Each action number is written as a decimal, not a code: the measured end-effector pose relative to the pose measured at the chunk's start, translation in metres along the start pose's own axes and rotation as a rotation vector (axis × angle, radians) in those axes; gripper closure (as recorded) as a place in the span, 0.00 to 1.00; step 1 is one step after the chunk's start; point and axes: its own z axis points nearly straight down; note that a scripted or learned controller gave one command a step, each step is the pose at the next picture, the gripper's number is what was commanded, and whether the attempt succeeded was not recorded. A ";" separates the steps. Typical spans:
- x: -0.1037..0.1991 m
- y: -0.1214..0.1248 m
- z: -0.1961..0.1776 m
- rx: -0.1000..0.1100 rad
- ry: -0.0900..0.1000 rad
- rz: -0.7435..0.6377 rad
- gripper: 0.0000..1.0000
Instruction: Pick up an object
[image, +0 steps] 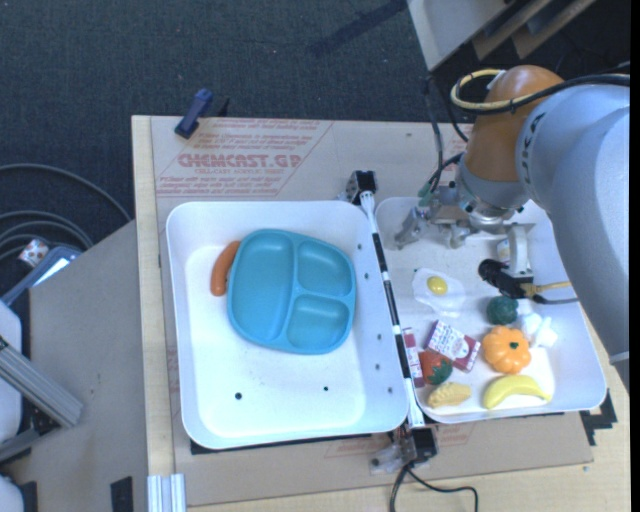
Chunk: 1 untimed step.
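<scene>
My gripper (432, 228) hangs low over the far end of the right bin (590, 385), reaching in from the right below the orange band. Nothing is seen held in it. Just in front of it lies a toy fried egg (438, 288). Further toward the front of this bin are a dark green toy (502, 310), an orange pumpkin (506, 349), a yellow banana (515, 391), a corn cob (449, 394), a red and white carton (452, 343) and a small red and green piece (436, 368).
The left bin (290, 410) holds a blue divided plate (292, 290) with an orange sausage (222, 268) at its left edge. A blue clip (193, 113) lies on the bench's far left corner. The arm's grey bulk covers the right bin's far right side.
</scene>
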 end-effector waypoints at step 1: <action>-0.001 -0.026 0.000 0.005 0.001 0.001 0.00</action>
